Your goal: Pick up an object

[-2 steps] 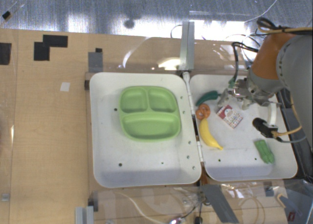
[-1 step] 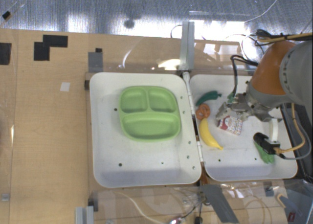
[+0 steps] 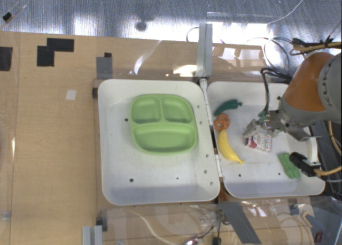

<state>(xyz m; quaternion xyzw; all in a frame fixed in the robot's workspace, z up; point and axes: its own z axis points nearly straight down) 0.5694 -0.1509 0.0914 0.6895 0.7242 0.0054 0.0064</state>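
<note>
Over the right bin [image 3: 267, 188] you can see the hand [image 3: 260, 127] hanging low, directly above a small white-and-red packet [image 3: 259, 141] that lies near the bin's middle; the packet sits just under the metal fingertips, touching or nearly so, and you cannot tell from this angle whether the hand is wide, narrow or gripping it. Count the right bin's contents and you get five things: one packet, one yellow banana [image 3: 228, 149] just left of it, one orange round toy [image 3: 222, 122] touching the banana's upper end, one dark green leafy piece [image 3: 227, 106] above that, and one light green object [image 3: 290, 166] toward the lower right corner. On the left bin [image 3: 112, 180] sits one green divided plate [image 3: 163, 123] (three compartments, nothing in them). Both bins rest side by side on the worktop [image 3: 48, 147]. Part of the light green object is covered by a black piece of the arm's gear, and the packet's print is too small to read.
</note>
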